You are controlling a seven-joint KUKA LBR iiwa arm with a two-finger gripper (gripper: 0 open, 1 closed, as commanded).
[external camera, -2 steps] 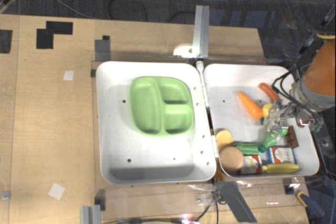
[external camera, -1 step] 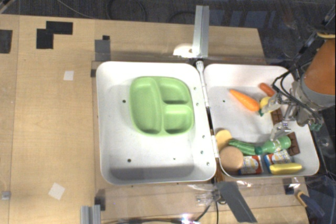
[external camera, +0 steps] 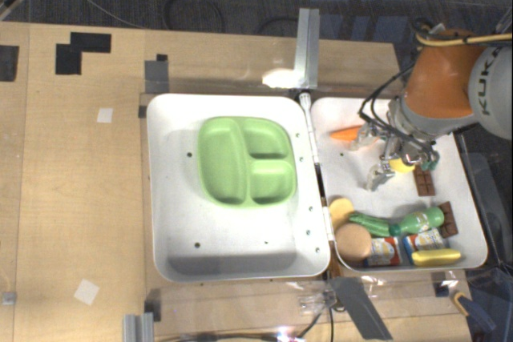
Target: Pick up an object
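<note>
My gripper [external camera: 392,169] hangs low over the upper middle of the right bin [external camera: 473,196], under the orange wrist band [external camera: 437,84]. A small yellow object [external camera: 401,165] lies right against the gripper; whether it is gripped is unclear. An orange carrot-like piece [external camera: 347,134] sits just left of the gripper, near the bin's top left corner. A brown bar [external camera: 425,183] lies just right of and below it.
Along the right bin's front lie a green bottle-like object [external camera: 394,223], a tan bun [external camera: 353,241], a yellow round piece [external camera: 341,209], a yellow stick [external camera: 436,257], small packets [external camera: 386,251] and a second brown bar [external camera: 448,219]. The left bin [external camera: 172,204] holds a green divided plate [external camera: 244,160].
</note>
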